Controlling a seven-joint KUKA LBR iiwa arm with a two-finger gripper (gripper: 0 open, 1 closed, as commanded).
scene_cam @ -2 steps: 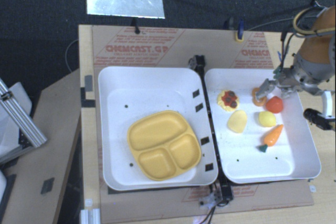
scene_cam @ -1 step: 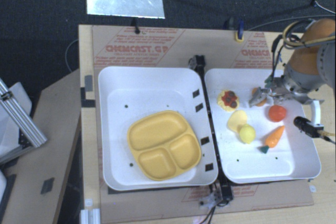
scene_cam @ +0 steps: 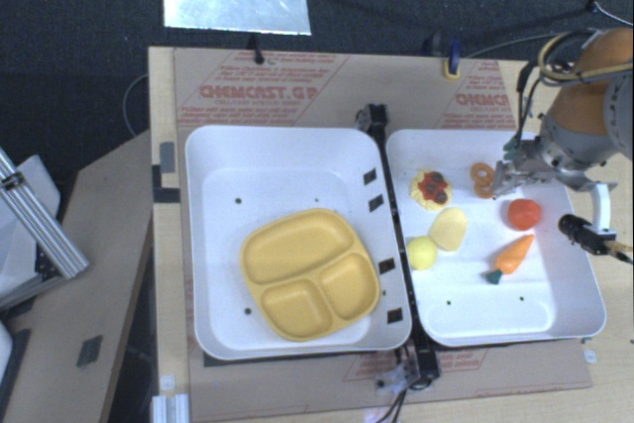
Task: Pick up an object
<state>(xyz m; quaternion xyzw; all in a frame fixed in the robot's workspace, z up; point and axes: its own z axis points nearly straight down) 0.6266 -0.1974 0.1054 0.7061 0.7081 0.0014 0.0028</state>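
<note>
The right bin (scene_cam: pixel 555 317) holds several toy foods. A brown pretzel-like ring (scene_cam: pixel 482 178) lies near the back, with a round yellow piece topped in red (scene_cam: pixel 432 190) to its left. Below those lie a pale yellow slice (scene_cam: pixel 449 228) and a yellow-green ball (scene_cam: pixel 422 253). A red tomato (scene_cam: pixel 524 212) and an orange carrot (scene_cam: pixel 511 255) lie further right. My gripper (scene_cam: pixel 504 175) is low over the bin's back right, just right of the ring and above the tomato. Nothing shows held in it.
The left bin (scene_cam: pixel 213 213) holds a yellow divided tray (scene_cam: pixel 309 272). A black divider with clips (scene_cam: pixel 388 203) runs between the bins. The arm's grey body and orange band (scene_cam: pixel 594 104) stand over the right bin's far right edge, with cables behind.
</note>
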